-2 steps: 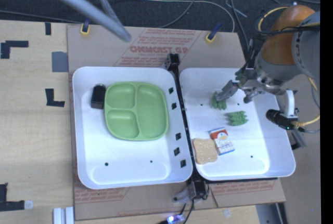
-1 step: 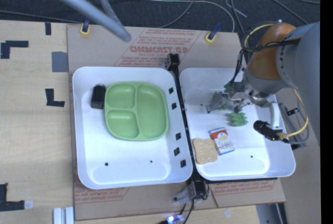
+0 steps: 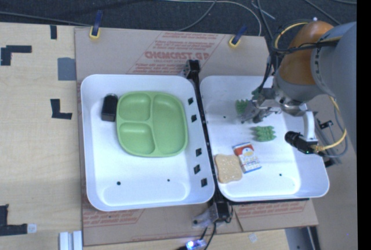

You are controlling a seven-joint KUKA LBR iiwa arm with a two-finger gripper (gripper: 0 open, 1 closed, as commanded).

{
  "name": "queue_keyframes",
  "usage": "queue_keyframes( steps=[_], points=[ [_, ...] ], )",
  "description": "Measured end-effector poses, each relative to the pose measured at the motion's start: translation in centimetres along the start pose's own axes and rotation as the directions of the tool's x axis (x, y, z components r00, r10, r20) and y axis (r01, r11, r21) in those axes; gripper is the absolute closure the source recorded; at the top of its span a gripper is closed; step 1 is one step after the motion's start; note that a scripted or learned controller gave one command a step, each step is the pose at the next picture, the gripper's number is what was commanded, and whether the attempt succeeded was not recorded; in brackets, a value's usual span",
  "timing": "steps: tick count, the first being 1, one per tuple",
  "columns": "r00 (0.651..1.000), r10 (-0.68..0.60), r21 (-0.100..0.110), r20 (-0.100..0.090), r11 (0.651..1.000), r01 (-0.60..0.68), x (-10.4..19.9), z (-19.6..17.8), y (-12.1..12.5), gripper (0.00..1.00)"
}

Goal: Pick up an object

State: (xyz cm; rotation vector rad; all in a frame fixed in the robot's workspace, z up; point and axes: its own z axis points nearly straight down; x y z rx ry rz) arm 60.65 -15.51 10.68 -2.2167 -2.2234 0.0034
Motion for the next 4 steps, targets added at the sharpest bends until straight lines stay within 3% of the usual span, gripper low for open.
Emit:
queue_keyframes(
  steps=[1,2,3,4],
  points=[
    [1.000,0.002,-0.005,0.000,1.000,-0.002,0.4,-5.2,-0.9,1.00],
    [1.000,0.001,-0.007,0.001,1.000,-0.001,0.3,-10.3,0.2,1.00],
    [1.000,0.002,-0.003,-0.001,1.000,-0.002,0.3,-11.4,0.2,1.00],
    [1.000,-0.002,-0.002,0.000,1.000,0.002,5.9,-10.5,0.8,1.00]
  ],
)
